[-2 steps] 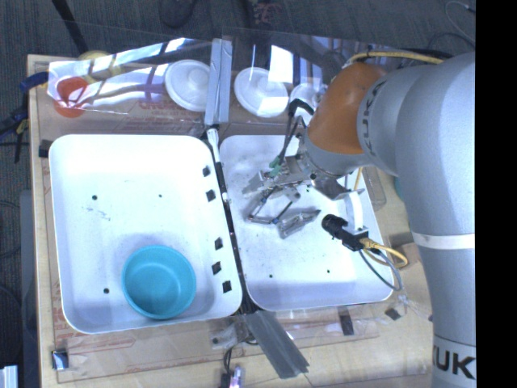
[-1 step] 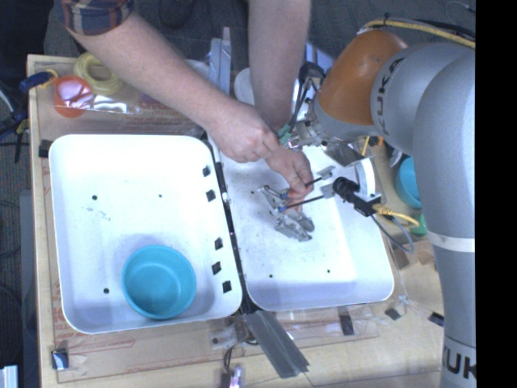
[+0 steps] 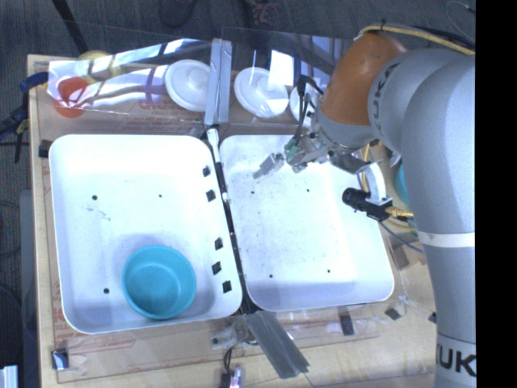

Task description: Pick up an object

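1. I see two white bins side by side on the bench (image 3: 36, 217): the left bin (image 3: 73, 184) and the right bin (image 3: 355, 273), with a dark divider strip between them.
2. The one loose thing I can pick out is a blue bowl (image 3: 159, 281). It sits upright in the left bin, in the near part of the floor, closer to the divider than to the bin's outer wall.
3. The arm (image 3: 420, 120) reaches in from the right of my view, its orange band (image 3: 363, 71) above the far right corner of the right bin.
4. The hand (image 3: 271, 166) is over the far part of the right bin, pointing toward the divider. It is well apart from the bowl, which lies in the other bin.
5. I see nothing between the fingers. They look narrow from here, but the tip is small and blurred, so I cannot tell for sure whether they are parted or closed.
6. The right bin's floor under the hand shows dark specks and smudges.
7. Beyond the bins, along the far edge of the bench, I see two white lids (image 3: 187, 83) and a red thing (image 3: 71, 94) at the left corner.
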Controlling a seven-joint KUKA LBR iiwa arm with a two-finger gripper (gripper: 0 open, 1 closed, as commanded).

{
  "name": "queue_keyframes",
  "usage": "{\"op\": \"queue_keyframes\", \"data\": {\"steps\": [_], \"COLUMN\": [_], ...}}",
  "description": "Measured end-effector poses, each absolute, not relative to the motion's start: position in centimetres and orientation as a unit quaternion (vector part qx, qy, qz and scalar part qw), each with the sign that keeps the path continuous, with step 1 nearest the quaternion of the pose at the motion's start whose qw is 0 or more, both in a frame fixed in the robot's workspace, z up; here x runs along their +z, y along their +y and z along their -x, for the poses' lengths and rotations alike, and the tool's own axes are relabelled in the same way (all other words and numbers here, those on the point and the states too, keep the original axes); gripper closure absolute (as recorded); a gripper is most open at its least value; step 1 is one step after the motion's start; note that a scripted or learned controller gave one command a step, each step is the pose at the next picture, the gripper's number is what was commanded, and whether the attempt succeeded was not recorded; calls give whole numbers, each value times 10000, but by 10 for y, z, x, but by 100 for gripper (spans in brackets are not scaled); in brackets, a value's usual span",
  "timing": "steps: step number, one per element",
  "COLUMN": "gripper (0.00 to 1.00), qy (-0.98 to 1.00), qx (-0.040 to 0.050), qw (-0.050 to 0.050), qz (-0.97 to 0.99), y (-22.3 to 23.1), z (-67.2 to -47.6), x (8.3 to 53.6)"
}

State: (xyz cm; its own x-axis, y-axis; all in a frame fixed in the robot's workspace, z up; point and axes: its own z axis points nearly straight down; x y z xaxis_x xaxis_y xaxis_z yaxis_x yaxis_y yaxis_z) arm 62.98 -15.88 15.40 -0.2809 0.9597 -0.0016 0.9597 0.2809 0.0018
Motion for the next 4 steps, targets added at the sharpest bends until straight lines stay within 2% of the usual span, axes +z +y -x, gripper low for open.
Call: {"op": "queue_keyframes", "data": {"steps": [1,2,3,4], "gripper": [0,0,0,0], "qy": [7459,7436,6355,6454], "qx": [-4,-8,-10,-4], "qw": [6,-10,-21,-15], "qz": [-6661,-6686,-7721,-7638], "y": [-210,-211,-159,-176], "z": [-624,-517,-481,-540], "x": [186,171,138,108]}}
